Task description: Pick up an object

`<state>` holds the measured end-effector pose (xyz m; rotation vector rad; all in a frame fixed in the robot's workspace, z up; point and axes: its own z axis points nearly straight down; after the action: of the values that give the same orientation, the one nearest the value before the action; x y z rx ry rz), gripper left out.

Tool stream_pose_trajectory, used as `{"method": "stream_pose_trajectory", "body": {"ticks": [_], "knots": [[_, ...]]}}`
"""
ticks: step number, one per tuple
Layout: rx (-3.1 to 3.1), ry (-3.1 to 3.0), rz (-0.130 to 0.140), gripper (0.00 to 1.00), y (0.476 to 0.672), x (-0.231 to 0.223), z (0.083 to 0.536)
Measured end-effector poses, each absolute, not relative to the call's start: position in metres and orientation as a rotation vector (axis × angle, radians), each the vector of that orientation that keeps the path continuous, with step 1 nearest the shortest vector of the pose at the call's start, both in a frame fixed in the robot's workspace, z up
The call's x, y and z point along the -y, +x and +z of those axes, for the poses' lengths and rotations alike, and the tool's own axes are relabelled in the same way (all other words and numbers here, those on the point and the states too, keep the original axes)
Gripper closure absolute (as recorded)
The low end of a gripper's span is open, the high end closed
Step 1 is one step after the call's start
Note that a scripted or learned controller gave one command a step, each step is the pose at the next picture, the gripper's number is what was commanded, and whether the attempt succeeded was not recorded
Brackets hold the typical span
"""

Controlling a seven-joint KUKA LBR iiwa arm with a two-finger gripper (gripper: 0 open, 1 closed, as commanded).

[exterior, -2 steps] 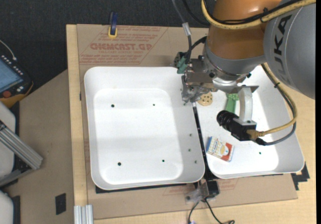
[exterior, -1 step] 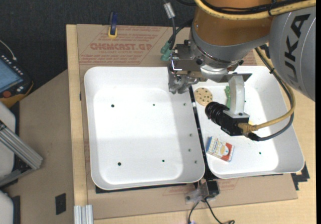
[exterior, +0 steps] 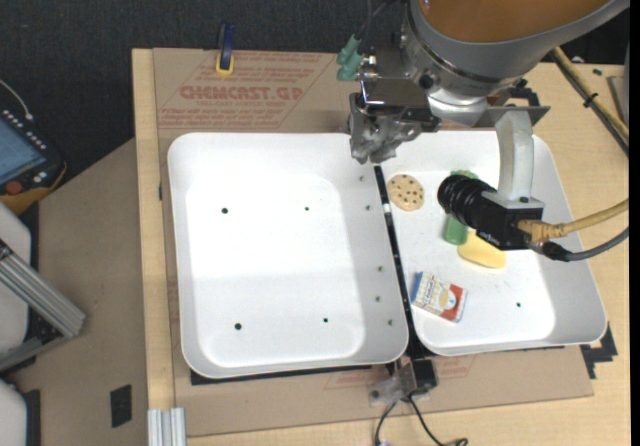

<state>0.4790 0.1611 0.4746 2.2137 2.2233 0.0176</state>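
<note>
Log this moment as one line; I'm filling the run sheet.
gripper: above dividing rim at bins' far end, nothing seen held | right bin: cookie, green object, yellow object, small box | pick: not yet done

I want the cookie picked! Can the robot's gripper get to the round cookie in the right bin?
Probably yes. The gripper hangs just up and left of the cookie, which lies flat with nothing on top. The black camera mount sits close on its right.
</note>
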Motion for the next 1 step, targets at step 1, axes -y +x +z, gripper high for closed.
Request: {"method": "stream_pose_trajectory", "body": {"ticks": [1], "knots": [[-2.224, 2.216, 0.007, 1.00, 0.4910, -0.1902, 0.4874]]}}
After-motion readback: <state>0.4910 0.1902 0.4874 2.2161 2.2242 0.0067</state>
